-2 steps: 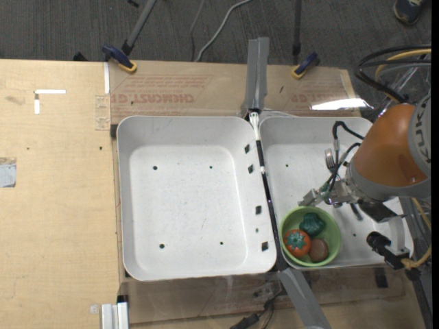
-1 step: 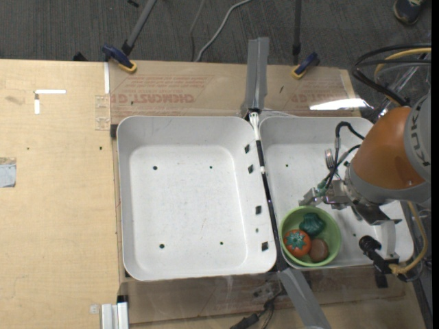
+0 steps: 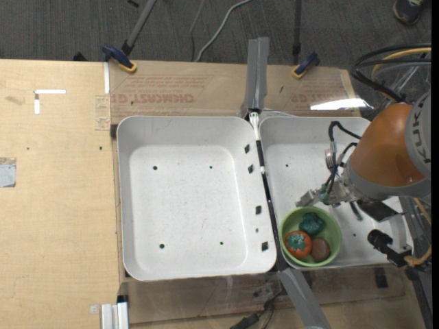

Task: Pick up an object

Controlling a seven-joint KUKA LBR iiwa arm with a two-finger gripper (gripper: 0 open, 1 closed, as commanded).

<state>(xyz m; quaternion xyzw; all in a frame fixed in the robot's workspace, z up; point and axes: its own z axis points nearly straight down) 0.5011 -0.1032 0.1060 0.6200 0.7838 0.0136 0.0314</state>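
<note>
Near edge, right bin (image 3: 288,149): green bowl (image 3: 334,233) holding tomato (image 3: 298,242), brown item (image 3: 320,249), teal item (image 3: 313,223).
Just beyond, gripper (image 3: 317,196) poised over bowl's far rim, likely lining up a pick; jaw state cannot be told; nothing seen held; left bin (image 3: 185,197) beside.

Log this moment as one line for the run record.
arm: over right bin | claw: above rim of green bowl | bowl: tomato-like object, teal object, brown object | grasp: unconfirmed

One fixed camera looks down slantwise over both bins (image 3: 123,184).
</note>
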